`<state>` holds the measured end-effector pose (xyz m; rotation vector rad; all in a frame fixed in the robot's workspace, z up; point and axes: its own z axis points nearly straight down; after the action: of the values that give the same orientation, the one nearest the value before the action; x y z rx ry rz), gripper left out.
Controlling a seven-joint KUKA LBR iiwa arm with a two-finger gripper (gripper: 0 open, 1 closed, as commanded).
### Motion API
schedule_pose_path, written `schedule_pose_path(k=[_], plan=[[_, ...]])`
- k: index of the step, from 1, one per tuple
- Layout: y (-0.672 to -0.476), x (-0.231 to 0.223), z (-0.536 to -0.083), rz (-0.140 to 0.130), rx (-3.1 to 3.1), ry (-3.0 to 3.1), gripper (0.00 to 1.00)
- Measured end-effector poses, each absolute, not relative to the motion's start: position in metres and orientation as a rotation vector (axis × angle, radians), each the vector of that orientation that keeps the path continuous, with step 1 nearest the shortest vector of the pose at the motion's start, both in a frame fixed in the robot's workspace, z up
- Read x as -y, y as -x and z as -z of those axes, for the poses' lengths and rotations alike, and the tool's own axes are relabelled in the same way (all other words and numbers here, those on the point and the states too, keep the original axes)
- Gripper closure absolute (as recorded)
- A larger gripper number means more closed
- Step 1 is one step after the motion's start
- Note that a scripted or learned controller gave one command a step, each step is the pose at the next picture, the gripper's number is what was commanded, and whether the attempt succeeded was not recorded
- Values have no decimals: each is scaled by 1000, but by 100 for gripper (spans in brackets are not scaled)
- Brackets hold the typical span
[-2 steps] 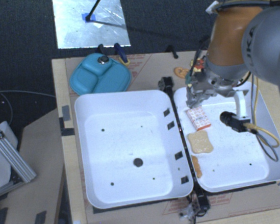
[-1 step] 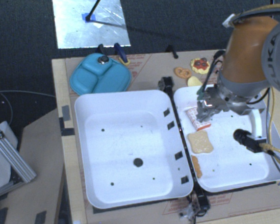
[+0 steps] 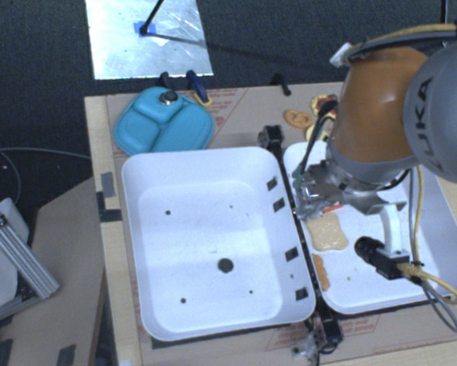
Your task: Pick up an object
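While the jaws hang low over the right bin (image 3: 447,237), just above the tan slice (image 3: 328,234), we cannot tell if they are open or shut. We think they may bump its wall and miss.

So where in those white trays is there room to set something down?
The left bin is nearly bare, save one small dark disc near its middle. The right bin is crowded: the gripper hangs by a tan slab near its inner wall.
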<state>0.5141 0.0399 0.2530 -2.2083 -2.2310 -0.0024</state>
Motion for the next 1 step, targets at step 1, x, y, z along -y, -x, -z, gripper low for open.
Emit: schedule_pose_path(k=[1], plan=[[-487, -26, -320, 11, 2230, 2221, 100]])
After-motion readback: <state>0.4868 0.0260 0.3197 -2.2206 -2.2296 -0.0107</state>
